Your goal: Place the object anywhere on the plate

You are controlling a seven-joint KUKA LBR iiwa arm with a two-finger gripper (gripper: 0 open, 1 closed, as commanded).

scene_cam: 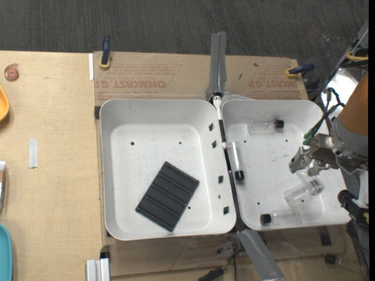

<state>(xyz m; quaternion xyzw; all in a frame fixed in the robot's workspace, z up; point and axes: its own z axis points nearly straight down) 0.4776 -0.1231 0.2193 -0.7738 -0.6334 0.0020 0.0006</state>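
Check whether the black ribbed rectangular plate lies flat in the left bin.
Flat: the black ribbed rectangular plate rests askew on the left white bin's floor.

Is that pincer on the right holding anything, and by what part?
It cannot be told. The pincer hangs over the right bin close to a clear object, but no grip shows.
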